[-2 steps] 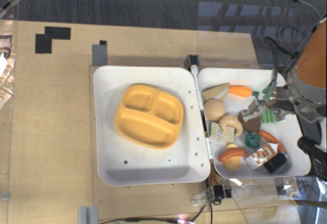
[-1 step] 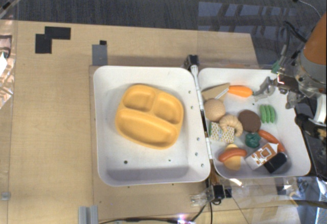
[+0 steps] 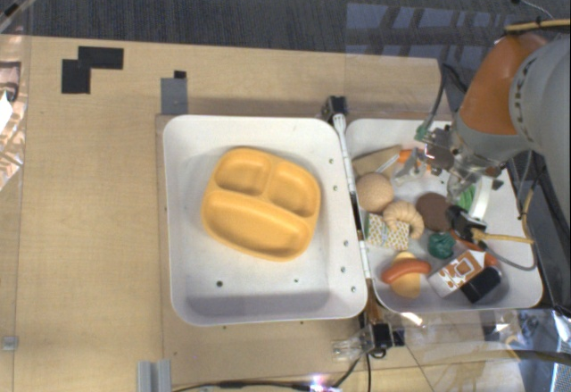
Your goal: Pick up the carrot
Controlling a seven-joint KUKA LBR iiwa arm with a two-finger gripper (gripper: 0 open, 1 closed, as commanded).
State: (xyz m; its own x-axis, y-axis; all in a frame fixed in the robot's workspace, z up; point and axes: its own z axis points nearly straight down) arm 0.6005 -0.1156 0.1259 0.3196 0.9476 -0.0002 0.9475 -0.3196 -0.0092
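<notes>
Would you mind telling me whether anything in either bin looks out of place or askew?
Nothing stands out. The yellow divided plate sits flat in the left bin; the toy food is jumbled together in the right bin.

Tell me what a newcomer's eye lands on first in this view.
First comes the big yellow divided plate, lying alone in the left bin. Next is the grey arm with its orange band, reaching in from the right, its end effector down over the right bin. That bin is crowded with small toy foods, among them a round tan ball and an orange, carrot-like piece near the front.
</notes>
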